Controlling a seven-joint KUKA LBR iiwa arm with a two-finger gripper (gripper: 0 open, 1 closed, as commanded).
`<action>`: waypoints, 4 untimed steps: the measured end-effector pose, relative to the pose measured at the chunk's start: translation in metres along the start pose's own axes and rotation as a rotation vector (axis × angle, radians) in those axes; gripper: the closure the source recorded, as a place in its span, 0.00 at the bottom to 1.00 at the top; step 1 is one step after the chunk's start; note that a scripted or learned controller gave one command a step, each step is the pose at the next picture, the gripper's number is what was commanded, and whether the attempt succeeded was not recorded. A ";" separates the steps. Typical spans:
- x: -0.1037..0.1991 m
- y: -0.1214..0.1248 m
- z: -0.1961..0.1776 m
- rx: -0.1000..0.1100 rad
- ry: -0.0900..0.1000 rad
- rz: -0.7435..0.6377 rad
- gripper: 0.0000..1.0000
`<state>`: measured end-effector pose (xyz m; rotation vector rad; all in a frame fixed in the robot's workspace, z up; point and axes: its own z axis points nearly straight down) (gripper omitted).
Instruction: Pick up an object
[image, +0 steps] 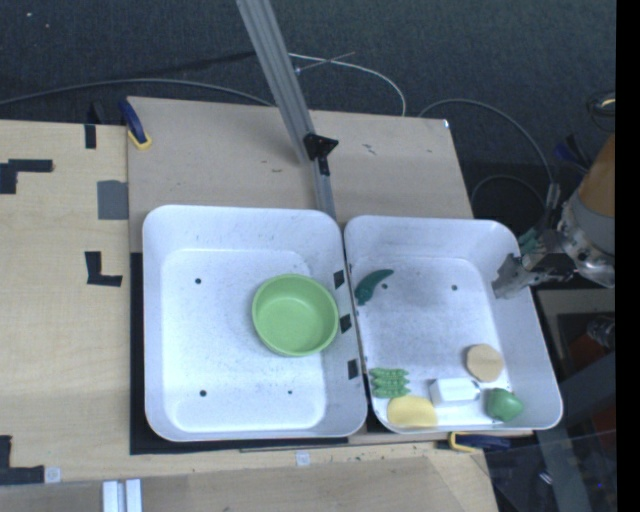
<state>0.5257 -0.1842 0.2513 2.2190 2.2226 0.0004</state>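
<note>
My gripper (512, 277) hangs over the right rim of the right bin (420, 232), with nothing seen between its fingers. In that bin a dark green leaf-shaped piece (372, 284) lies near the left wall. Along the front edge sit a green pea pod (389, 380), a yellow lemon-like object (411, 411), a white block (453, 390), a tan round disc (484, 362) and a green ball (503, 405). A light green bowl (294, 315) rests upright in the left bin (200, 235).
A grey metal pole (287, 90) slants down from the top to the seam between the bins. Cables (400, 95) run across the dark floor behind the wooden bench (220, 150). A blue and yellow clamp (133, 122) sits at the bench's back left.
</note>
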 end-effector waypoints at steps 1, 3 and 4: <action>0.052 -0.006 -0.006 0.001 0.002 -0.005 1.00; 0.174 -0.009 0.012 0.004 0.002 -0.006 1.00; 0.235 -0.006 0.020 0.005 0.002 -0.006 1.00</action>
